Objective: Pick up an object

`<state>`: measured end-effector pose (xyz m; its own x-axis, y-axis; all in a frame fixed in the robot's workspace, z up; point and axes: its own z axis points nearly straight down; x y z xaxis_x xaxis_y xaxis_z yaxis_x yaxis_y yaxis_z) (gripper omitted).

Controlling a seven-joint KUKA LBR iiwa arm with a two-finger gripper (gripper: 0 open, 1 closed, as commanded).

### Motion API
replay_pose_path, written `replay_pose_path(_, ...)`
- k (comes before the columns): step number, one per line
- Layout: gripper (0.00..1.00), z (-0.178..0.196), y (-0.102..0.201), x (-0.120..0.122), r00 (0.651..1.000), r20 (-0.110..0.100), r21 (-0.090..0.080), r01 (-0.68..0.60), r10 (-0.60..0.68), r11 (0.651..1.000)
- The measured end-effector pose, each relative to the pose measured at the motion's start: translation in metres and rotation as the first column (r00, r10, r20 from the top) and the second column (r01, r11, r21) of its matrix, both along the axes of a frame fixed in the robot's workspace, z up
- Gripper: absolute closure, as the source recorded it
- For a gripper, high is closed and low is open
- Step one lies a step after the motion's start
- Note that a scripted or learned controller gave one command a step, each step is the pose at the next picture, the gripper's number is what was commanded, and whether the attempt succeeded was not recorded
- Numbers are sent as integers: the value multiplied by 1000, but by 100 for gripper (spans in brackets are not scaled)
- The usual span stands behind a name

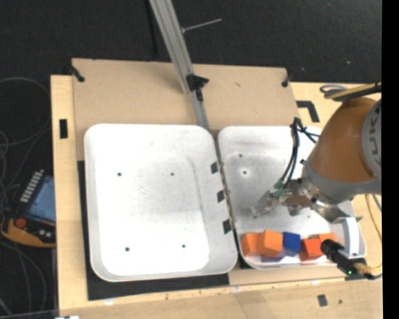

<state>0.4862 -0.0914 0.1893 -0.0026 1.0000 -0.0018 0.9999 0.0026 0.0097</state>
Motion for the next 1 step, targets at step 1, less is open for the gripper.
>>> replay_pose_path(1,0,83,85,0,1000,0,5,-8,8,1000)
